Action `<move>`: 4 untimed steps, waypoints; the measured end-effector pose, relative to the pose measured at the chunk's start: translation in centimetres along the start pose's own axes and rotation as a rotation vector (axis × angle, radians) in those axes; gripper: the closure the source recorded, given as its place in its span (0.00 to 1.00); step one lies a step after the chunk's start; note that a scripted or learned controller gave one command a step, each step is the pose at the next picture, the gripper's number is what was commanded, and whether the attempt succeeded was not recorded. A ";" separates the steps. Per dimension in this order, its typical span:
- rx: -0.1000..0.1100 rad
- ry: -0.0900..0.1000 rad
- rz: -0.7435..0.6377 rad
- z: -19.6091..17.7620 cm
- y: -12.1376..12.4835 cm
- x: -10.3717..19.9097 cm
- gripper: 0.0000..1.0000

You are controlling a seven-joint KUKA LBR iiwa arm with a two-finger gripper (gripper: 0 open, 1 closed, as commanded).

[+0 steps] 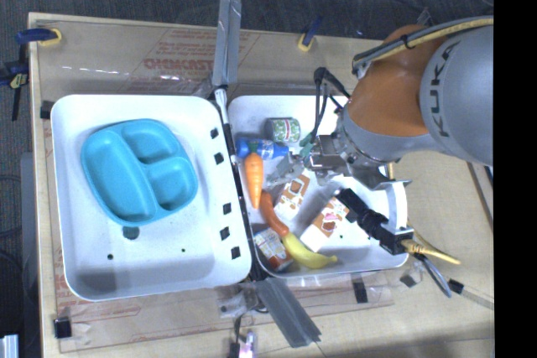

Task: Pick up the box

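Two white boxes with orange-brown print lie in the right bin [401, 257]. One box [293, 194] is near the middle, and the other box [327, 220] sits just to its right, above the banana. My gripper [309, 155] hangs over the bin's upper middle, just above the first box and beside the blue bottle. The wrist hides where it ends, and I see nothing held in it.
The right bin also holds a green can [284, 129], a blue bottle [260, 150], a carrot [253, 179], a red-orange piece [273, 217], a banana [307, 254] and a small packet [269, 246]. A blue sectioned plate [138, 169] lies in the left bin [75, 272].
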State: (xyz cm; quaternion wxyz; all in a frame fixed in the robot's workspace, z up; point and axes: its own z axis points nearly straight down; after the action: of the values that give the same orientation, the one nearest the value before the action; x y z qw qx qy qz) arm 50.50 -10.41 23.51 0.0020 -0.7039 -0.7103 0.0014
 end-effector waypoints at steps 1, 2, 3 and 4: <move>-0.001 -0.002 0.084 -0.8 6.6 -7.0 0.00; 0.000 -0.001 0.032 9.4 14.9 -5.8 0.00; -0.007 -0.001 -0.064 14.0 14.0 -6.6 0.00; -0.002 -0.001 0.077 14.3 7.8 -6.0 0.00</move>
State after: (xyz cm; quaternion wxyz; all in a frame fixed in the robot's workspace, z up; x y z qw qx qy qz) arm 58.25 -16.28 9.15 0.0012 -0.7308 -0.6826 0.0012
